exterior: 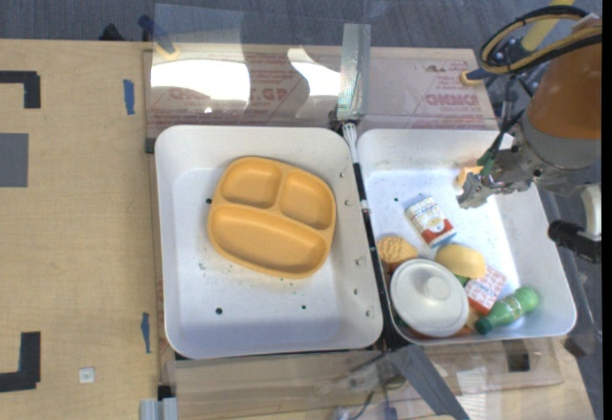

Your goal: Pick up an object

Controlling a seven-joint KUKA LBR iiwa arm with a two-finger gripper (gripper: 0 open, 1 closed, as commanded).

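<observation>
The gripper point(471, 192) hangs over the right bin point(559, 260); whether it is open or closed, I cannot tell. A small carton point(428, 220) lies just below-left of it, apart.

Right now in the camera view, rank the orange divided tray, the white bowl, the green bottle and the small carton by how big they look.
1. orange divided tray, by far the largest.
2. white bowl.
3. green bottle and small carton: these look too alike to rank.
</observation>
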